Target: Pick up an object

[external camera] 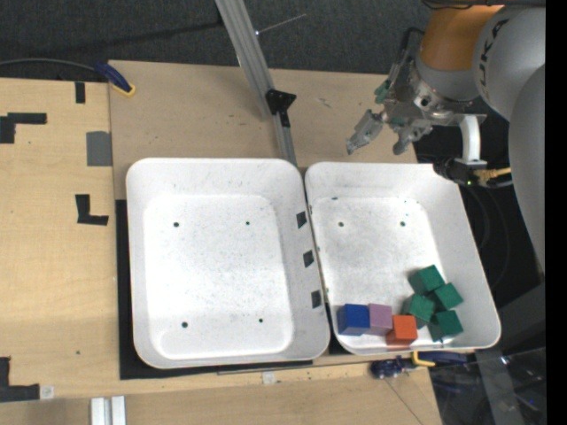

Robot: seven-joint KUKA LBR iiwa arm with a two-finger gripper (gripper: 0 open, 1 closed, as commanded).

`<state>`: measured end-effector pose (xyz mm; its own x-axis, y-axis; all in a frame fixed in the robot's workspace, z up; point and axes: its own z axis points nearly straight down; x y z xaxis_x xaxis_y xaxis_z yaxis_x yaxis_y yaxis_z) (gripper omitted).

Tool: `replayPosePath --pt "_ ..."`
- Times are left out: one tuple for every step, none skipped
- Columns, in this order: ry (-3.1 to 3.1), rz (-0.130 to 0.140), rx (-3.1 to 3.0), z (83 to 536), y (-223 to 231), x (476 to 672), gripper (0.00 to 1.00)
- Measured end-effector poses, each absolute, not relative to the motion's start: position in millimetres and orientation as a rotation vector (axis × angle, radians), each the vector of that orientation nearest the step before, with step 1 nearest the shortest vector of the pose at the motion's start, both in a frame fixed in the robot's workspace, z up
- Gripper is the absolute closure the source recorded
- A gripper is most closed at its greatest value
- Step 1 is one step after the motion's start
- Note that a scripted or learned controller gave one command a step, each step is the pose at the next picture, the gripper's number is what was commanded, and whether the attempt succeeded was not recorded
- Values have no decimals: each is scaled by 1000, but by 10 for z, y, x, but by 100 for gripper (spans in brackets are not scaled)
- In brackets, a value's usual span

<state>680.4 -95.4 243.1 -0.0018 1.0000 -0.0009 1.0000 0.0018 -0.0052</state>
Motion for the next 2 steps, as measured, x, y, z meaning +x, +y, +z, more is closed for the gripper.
replayPosePath --pt "-2221 8 -2217 1992 -947 6788 0" --pt "-2221 9 -2215 1344 -906 6781 0"
